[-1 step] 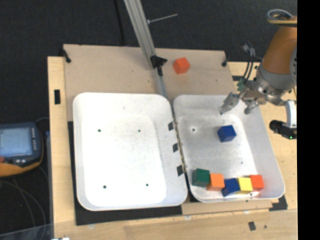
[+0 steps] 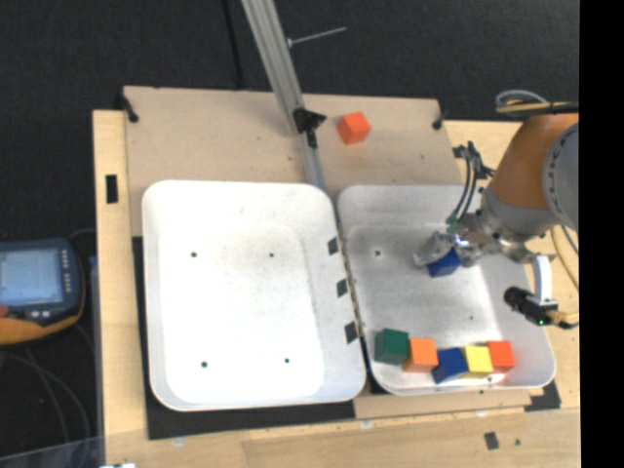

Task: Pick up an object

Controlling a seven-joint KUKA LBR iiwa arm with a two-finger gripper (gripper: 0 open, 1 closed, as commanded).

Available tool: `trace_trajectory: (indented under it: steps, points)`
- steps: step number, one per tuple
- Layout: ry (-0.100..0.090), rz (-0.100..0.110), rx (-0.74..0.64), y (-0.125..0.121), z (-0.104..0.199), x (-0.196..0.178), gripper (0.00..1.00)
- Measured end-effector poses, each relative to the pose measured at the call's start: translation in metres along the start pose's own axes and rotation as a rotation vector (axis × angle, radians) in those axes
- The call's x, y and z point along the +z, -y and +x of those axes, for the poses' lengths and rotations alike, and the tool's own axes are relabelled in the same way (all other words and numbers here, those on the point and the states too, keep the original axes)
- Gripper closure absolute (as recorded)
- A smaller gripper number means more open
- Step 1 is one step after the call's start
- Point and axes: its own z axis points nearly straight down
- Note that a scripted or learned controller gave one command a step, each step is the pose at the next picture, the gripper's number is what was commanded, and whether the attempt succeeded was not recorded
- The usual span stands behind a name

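Note:
My gripper [image 2: 436, 255] hangs over the middle of the right bin [image 2: 390, 222], reaching in from the right. A small blue block [image 2: 445, 265] sits right at its tip, partly covered by it; I cannot make out whether the block is held or lying on the bin floor. Along the right bin's front edge runs a row of blocks: green [image 2: 392, 345], orange [image 2: 423, 352], blue [image 2: 450, 363], yellow [image 2: 478, 359] and red-orange [image 2: 500, 354].
The left bin [image 2: 239, 291] lies beside the right one. An orange block [image 2: 353, 128] rests on the bench behind the bins. A slanted aluminium pole [image 2: 278, 66] rises from between the bins' far edges. A handheld pendant [image 2: 34, 283] lies off the bench at left.

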Motion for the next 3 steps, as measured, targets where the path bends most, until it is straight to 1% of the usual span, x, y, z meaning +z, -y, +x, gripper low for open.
trace_trajectory:
  steps: [1, 2, 3]
  points:
    - [-0.001, -0.006, 0.002, -0.002, 0.0, -0.015, 1.0]
    - [-0.004, -0.006, -0.011, -0.001, 0.073, -0.066, 1.0]
    - [-0.001, -0.005, -0.003, 0.015, 0.089, -0.016, 1.0]
